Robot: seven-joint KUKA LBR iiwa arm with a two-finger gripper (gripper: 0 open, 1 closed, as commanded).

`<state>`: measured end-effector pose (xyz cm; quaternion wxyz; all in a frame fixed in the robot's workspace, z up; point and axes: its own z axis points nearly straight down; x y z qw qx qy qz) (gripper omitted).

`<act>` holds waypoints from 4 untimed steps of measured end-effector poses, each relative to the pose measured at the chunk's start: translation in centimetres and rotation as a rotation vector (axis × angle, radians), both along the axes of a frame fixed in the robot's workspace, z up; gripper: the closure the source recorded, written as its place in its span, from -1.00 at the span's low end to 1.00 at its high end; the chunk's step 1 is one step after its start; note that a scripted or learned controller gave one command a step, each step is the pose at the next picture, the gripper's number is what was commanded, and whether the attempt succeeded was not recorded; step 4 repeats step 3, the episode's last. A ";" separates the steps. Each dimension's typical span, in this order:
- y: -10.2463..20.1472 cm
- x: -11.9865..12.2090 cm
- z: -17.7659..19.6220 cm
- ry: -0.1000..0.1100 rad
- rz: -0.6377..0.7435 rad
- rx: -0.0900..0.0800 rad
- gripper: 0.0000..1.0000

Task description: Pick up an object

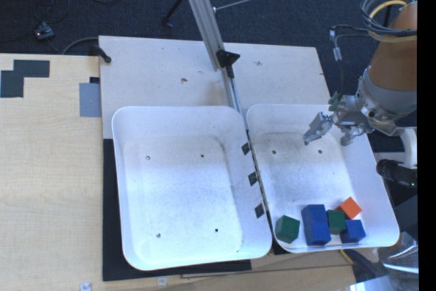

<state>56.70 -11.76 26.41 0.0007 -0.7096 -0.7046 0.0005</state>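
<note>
Several small blocks lie clustered at the near right corner of the right bin [361, 167]: a dark green block [287, 227], a tall blue block [315, 223], a smaller green block [336, 220], an orange block [351, 207] and a small blue block [353, 232]. My gripper [332, 129] hangs above the far right part of that bin, well away from the blocks. Its two grey fingers are spread apart with nothing between them.
The left bin [129, 167] sits beside the right one, with a row of black clips [251, 177] along the shared edge. A slanted aluminium rail [204, 17] rises behind the bins. A pale wooden table [41, 167] fills the left.
</note>
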 end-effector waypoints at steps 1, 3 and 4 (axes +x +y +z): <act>-0.2 1.0 0.6 -0.001 0.005 0.000 -1.00; -1.2 -0.7 -2.7 0.000 0.005 -0.001 -1.00; -1.2 -0.7 -2.7 0.000 0.005 -0.001 -1.00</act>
